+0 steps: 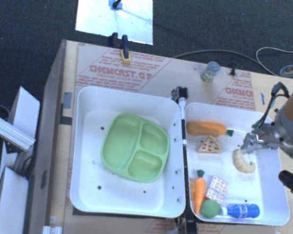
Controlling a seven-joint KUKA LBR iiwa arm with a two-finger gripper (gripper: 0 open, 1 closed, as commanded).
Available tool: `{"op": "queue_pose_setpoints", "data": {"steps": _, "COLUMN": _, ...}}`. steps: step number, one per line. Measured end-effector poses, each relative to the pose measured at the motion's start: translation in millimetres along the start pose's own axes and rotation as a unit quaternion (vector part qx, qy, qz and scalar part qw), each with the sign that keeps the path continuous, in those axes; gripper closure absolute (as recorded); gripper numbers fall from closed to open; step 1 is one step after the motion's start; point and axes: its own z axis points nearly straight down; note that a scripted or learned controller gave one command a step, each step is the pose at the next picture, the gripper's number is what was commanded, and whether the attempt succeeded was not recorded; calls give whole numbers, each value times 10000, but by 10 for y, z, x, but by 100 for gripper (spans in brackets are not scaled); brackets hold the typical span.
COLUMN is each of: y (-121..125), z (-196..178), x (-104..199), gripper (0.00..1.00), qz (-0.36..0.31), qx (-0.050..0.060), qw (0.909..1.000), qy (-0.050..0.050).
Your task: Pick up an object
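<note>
jaws (251,142): low over the right bin (282,182), at its upper right part, hanging from the grey wrist below the orange band. too small and blurred here to tell whether they are spread or pressed together; nothing is seen between them, so no hold is claimed.

nearest thing: croissant (244,161), pale, curled, lying flat on the bin floor just below and slightly left of the jaws. near, but contact cannot be judged from this slant. judgement: this is the likely target, since the arm stands almost over it and it lies clear of its neighbours, with bare floor around it for the fingers to come down.

further out in the same bin: pizza slice (209,145) to the left, long orange vegetable (206,128) above that near the divider. lower part is crowded: carrot (199,187), green ball (210,208), patterned packet (217,189) and blue bottle (242,210) lie close together by the front wall, a poorer place for a clean pinch.

left bin (86,148): holds a green divided plate (135,147), flat, well apart from the arm.

table (141,73): both bins sit side by side on it; small can (211,72) stands behind the right bin.

task status, judged: pick not yet done; every object rests on a bin floor.
</note>
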Motion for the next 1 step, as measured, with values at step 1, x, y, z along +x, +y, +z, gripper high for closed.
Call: {"op": "queue_pose_setpoints", "data": {"steps": 1, "y": 585, "z": 258, "x": -512, "gripper": 100, "qz": 0, "qx": -3, "qw": 10000, "qy": -4}}
